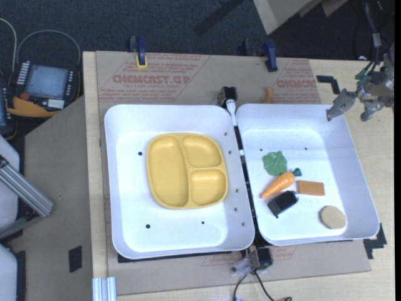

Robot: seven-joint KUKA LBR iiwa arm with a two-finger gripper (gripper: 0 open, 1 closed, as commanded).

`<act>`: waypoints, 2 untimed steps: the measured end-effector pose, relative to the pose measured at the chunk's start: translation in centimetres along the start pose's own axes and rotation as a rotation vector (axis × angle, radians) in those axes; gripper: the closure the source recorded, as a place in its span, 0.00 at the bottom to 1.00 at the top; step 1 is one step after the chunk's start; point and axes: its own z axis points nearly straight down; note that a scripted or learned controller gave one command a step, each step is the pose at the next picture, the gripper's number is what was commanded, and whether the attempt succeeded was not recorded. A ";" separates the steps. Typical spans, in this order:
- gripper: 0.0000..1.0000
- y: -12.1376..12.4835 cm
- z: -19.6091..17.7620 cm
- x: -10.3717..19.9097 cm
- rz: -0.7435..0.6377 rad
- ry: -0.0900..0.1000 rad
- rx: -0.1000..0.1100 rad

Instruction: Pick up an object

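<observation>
I am looking down on a tan worktop (75, 168) carrying two white bins side by side. Nearest me in the right bin (351, 162), a round beige piece (333, 217) is lying by the front rim, with a black block (282, 202) to its left. Just behind them, a toy carrot (278, 184) is resting beside an orange-brown slab (311, 188), and a green leafy piece (274, 162) is sitting behind the carrot. The left bin (122, 168) is holding a yellow divided plate (187, 170). Farthest away, the gripper (354, 103) is hovering beyond the right bin's far right corner, its fingers spreading wide and holding nothing.
</observation>
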 end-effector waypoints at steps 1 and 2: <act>0.00 0.2 -0.8 0.1 -0.004 -0.003 -0.013; 0.00 -0.2 3.6 0.2 -0.003 -0.002 -0.008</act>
